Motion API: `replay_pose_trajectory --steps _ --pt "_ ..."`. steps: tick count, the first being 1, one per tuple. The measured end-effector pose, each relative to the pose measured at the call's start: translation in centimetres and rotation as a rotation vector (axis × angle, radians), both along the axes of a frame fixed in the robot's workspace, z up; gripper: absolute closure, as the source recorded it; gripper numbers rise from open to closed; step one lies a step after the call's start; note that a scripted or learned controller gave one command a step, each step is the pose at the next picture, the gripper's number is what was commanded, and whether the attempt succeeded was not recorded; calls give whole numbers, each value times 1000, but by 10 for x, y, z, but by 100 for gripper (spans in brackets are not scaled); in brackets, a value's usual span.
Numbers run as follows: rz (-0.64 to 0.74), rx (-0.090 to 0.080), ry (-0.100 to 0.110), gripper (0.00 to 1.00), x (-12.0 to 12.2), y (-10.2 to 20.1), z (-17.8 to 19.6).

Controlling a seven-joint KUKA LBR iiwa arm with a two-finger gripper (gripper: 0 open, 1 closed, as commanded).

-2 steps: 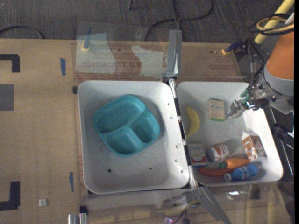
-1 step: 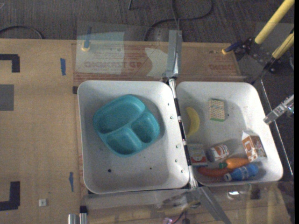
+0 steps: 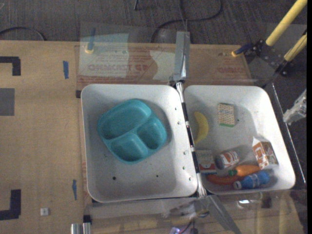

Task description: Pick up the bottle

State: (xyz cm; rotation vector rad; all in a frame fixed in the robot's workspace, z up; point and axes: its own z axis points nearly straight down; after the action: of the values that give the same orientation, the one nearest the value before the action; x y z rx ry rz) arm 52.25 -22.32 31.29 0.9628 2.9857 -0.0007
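Several small items crowd the near corner of the right-hand shallow white bin (image 3: 273, 101), and that crowding is the main hazard. Nearest the camera lies the small blue plastic bottle (image 3: 254, 180) on its side, close against the bin's near wall, its cap end pointing toward the divider. Just behind it, touching or nearly so, lies an orange carrot-shaped toy (image 3: 234, 175), and beside that a small can with a red and white label (image 3: 227, 159), a flat red and white packet (image 3: 205, 162) and a little orange and white carton (image 3: 264, 154). A descent onto the bottle could catch the carrot instead, or a finger could land on the bin wall and stop short; being round and lying down, the bottle would likely roll away if pinched off-centre. Farther back sit a yellow banana-shaped toy (image 3: 200, 125) and a small pale checked box (image 3: 225, 114), well apart from the bottle and no threat. The left white bin (image 3: 92, 169) holds a teal divided plastic plate (image 3: 131, 129). At the far right edge a pale, blurred piece of hardware (image 3: 297, 108) stands outside the bin; I cannot tell whether it is the gripper, or how its pincer is set.
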Motion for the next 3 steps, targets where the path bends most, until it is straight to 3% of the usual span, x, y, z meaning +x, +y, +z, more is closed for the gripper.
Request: replay_pose_trajectory --steps 1,2,3 --pt "90 -2 -4 100 -41 0 86" --pt "-336 2 1 100 -43 -2 -27" --pt "-588 3 3 100 -43 31 -55"
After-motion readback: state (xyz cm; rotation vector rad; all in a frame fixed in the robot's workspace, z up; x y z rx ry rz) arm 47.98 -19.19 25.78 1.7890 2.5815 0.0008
